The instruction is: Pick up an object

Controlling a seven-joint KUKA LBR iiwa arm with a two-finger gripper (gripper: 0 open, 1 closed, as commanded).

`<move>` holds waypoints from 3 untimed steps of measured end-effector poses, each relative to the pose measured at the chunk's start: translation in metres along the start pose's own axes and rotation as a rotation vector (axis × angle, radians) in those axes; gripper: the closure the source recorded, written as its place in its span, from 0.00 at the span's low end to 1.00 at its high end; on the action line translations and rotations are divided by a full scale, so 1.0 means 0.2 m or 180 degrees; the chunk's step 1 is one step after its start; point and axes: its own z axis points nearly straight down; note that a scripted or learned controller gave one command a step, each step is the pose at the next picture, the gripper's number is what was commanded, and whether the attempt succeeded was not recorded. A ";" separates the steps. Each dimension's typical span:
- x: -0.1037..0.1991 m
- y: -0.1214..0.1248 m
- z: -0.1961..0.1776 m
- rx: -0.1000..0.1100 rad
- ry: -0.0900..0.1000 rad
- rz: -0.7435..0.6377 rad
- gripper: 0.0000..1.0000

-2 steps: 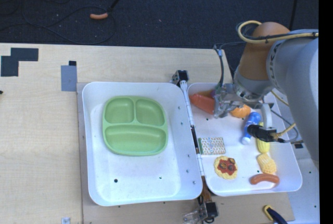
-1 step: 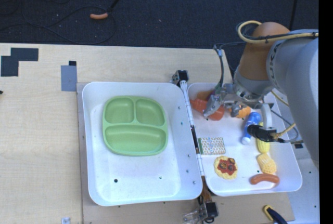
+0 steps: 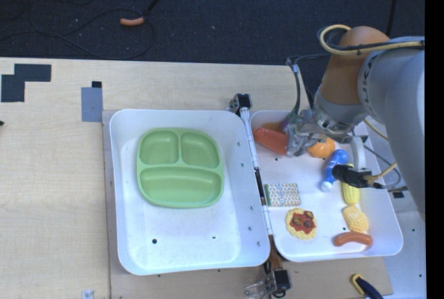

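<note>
Overhead, the light wooden counter [image 3: 48,180] carries two shallow white bins side by side. On the counter's far left edge, toward ten o'clock, sit dark blue-grey patches [image 3: 26,80] and a grey rectangle [image 3: 91,104]. Beyond the counter lies a dark carpeted floor [image 3: 229,6] crossed by thin cables, with a small orange sausage-shaped toy [image 3: 132,21] lying on it at about eleven o'clock.

The left bin [image 3: 187,242] holds a green divided plate [image 3: 180,167] in its upper half. The right bin [image 3: 388,238] holds the toys: a red-orange piece [image 3: 270,139] at its ten o'clock corner, an orange round piece [image 3: 321,148] just beside the end effector, a blue bottle [image 3: 334,167] near the middle, a patterned card [image 3: 282,194] at the left wall, a small pizza [image 3: 301,223] toward six o'clock, a corn cob [image 3: 354,216] and a hot dog sausage [image 3: 352,240] toward five o'clock.

The grey arm with its orange band [image 3: 350,72] reaches in from three o'clock. Its end effector [image 3: 300,141] is low in the right bin's far part, between the red-orange piece and the orange round piece; whether its fingers are apart or together, or clasp anything, I cannot tell from this slant.
</note>
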 end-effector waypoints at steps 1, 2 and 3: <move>0.00 0.00 0.00 0.0001 0.0000 -0.0001 0.00; 0.06 -0.10 0.17 -0.0105 0.0008 -0.0002 0.00; 0.06 -0.11 0.12 -0.0074 0.0014 0.0008 1.00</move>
